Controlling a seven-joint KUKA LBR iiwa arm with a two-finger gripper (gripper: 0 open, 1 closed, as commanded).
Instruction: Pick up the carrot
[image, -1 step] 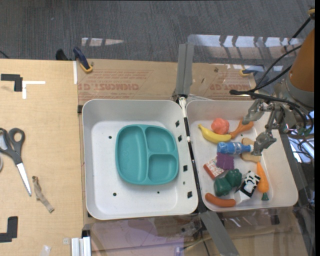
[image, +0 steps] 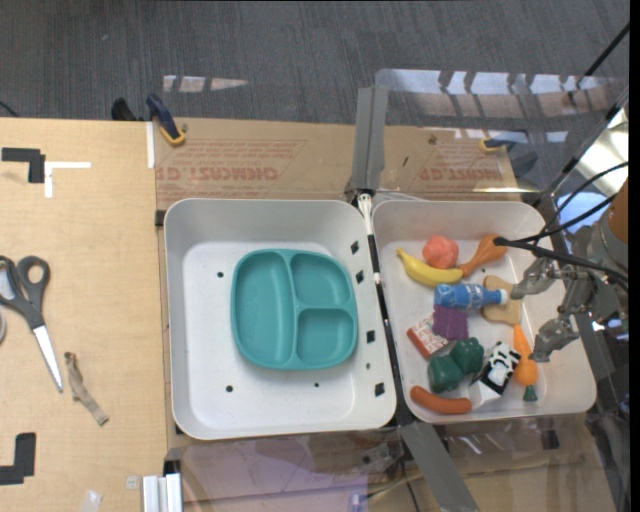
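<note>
A light wooden counter (image: 80, 300) carries two shallow white bins side by side. The left bin (image: 190, 330) holds a teal divided plate (image: 295, 308). The right bin (image: 575, 395) is crowded with toy food: a yellow banana (image: 425, 270), a blue bottle (image: 465, 296), a green pepper (image: 455, 365) and a red sausage (image: 440, 402). The tool (image: 540, 315) hangs over that bin's right side, fingers spread apart and gripping nothing. The carrot (image: 524, 366) lies just below it, near the bin's right wall. Scissors (image: 30, 305) rest on the counter, far left.
</note>
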